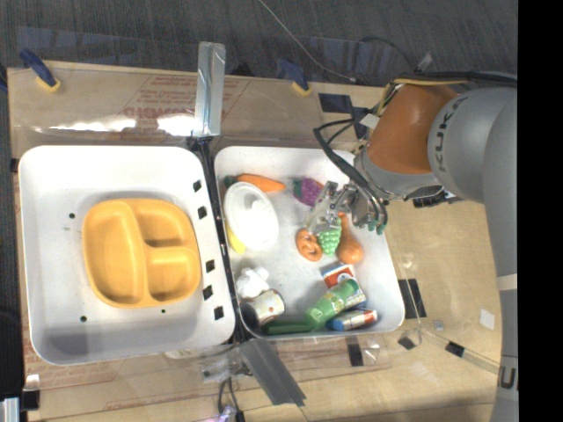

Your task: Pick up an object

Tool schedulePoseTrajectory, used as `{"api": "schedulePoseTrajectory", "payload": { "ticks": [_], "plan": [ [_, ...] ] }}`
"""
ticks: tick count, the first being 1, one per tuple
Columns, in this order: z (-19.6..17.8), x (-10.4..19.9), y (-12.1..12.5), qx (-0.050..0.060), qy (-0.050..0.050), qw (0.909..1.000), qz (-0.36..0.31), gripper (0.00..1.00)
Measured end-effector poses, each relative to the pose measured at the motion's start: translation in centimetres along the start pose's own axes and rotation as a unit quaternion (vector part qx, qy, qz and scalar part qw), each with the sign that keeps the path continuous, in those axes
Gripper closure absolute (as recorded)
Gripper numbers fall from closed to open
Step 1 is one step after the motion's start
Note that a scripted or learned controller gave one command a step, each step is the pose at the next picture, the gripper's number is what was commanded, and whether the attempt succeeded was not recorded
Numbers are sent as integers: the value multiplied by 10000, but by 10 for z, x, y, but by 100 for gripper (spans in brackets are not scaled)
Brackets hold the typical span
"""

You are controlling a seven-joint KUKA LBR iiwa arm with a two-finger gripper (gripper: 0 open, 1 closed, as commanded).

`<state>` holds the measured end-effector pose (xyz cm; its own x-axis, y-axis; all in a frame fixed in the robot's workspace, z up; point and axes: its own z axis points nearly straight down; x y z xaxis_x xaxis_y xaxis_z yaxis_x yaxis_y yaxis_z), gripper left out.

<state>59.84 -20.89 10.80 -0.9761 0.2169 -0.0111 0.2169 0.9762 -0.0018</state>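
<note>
- Camera view: a brown worktop (440,323) carries two white bins, with dark carpet at 12 o'clock.
- The left bin (44,236) holds a yellow divided tray (141,251).
- The right bin (383,271) is crowded: white bowl (251,215), carrot (261,183), green bottle (332,304).
- The claw (339,207) hangs over green grapes (328,236) at the bin's 3 o'clock; whether it is apart or together I cannot tell.

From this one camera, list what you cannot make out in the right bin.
- Tool: finger state and any grip, lost in clutter and too small.
- Green grapes: partly covered by the tool.
- Dark green item at the right bin front wall: too small to identify.
</note>
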Motion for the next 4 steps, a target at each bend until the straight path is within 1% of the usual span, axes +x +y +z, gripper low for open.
{"api": "schedulePoseTrajectory", "payload": {
  "ticks": [1,2,3,4],
  "plan": [
    [-121,5,30,-7,-3,9940,1096,100],
    [-113,-23,48,1,40,9893,1460,100],
    [-124,-25,50,3,23,9899,1416,100],
    [-124,-24,50,3,28,9900,1412,0]
  ]
}}
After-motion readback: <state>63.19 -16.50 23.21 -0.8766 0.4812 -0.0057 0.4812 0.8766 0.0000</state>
